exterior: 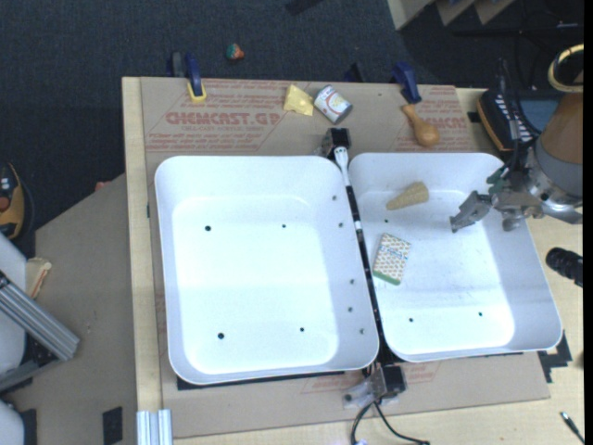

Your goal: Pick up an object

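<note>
Probably light and stiff, the tan wedge-shaped block (408, 196) lies in the right white bin (519, 327), left of the gripper (477, 209); grip across its narrow sides. Whether the gripper is closed cannot be told; nothing visibly held.

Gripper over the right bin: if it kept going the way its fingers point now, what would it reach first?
The gripper points left and down. Its line likely ends on the right bin floor, between the tan wedge and the patterned packet; depth is unclear.
</note>
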You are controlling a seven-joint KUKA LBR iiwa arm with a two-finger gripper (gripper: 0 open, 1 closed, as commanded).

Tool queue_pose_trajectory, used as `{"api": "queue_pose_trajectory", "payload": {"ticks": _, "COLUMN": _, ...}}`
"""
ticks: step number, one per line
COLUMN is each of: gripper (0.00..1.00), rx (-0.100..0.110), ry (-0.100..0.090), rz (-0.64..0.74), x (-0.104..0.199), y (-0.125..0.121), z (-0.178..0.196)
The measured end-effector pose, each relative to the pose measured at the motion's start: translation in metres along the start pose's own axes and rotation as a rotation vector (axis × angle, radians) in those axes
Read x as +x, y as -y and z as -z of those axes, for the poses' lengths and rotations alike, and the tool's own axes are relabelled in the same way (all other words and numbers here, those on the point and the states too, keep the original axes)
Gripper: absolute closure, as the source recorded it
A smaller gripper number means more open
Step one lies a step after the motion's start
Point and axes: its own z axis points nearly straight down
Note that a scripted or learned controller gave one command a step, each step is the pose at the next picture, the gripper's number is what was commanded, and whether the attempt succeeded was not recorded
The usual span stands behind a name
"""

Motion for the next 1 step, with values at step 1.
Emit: {"api": "queue_pose_trajectory", "payload": {"ticks": 1, "gripper": 1.0, "rx": -0.003, "ry": 0.001, "rz": 0.001, "x": -0.0002, "y": -0.0007, "z": 0.0109}}
